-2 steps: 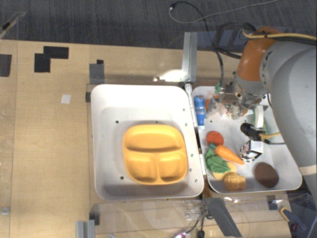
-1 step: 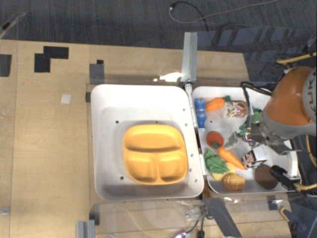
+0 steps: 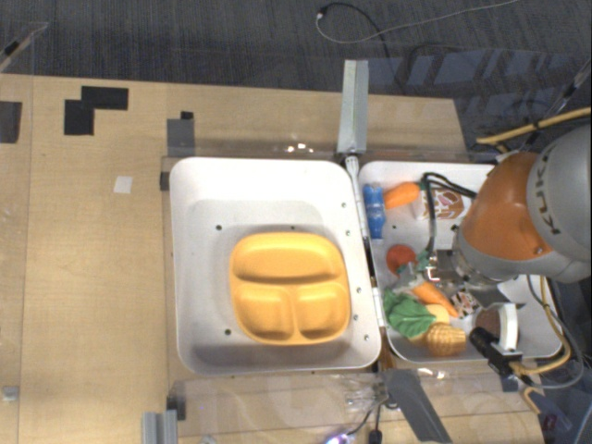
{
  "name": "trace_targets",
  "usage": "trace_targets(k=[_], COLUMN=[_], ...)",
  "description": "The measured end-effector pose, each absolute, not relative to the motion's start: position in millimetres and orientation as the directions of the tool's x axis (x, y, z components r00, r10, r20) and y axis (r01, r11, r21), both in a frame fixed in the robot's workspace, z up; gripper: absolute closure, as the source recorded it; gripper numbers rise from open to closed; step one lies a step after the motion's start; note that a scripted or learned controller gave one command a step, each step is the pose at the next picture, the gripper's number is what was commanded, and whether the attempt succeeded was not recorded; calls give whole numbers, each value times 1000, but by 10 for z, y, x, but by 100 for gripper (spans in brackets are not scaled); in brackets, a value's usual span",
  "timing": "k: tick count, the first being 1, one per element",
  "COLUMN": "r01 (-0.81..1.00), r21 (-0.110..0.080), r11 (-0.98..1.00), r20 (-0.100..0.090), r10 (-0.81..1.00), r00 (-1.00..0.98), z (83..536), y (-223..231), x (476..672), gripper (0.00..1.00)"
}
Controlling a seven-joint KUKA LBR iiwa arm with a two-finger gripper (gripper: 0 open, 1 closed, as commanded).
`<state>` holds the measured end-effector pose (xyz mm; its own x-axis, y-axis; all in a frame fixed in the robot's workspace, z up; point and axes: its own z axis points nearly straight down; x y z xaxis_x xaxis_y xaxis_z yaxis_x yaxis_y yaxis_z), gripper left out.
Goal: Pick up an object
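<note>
**A:** Count?

**B:** Two bins. Left bin (image 3: 185, 248): one yellow tray (image 3: 289, 285) with three wells, sitting mid-bin. Right bin (image 3: 416, 167): seven items. One arm (image 3: 518, 220) and one claw (image 3: 442, 283).

**A:** Break down the seven.

**B:** One blue tube (image 3: 374, 209) along the edge shared with the left bin, near the far corner. One orange lump (image 3: 401, 195) just beside it. One printed pack (image 3: 447, 203) by the far edge. One red ball (image 3: 400, 255) mid-bin, on the shared-edge side. One green leafy piece (image 3: 409, 311), one carrot (image 3: 428, 293) and one tan ridged piece (image 3: 445, 339) towards the near edge.

**A:** Which one is the target?

**B:** The task names none. The carrot is nearest the claw, so I'm reporting that one.

**A:** What does it look like?

**B:** Small, orange and tapered, lying flat at a slant. It rests against the top of the green piece, touching it. The tan piece is just beside it on the near-edge side.

**A:** Where is it relative to the claw?

**B:** The claw is over the middle of the right bin, and the arm comes in across the bin's outer edge. The carrot is right beside the claw, on its shared-edge side and slightly nearer the near edge. One end runs in under the claw. I can't tell whether they touch.

**A:** Claw state?

**B:** Can't tell. The wrist hides it from above.
</note>
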<state>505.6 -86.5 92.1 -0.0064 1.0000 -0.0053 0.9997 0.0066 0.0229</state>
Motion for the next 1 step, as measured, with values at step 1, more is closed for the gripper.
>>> trace_targets(k=[1], r01=[1000], r21=[25], r11=[12], r20=[-1], r10=[1000], r00=[-12], z=[1029], y=[-829], x=[5078], gripper=[100])
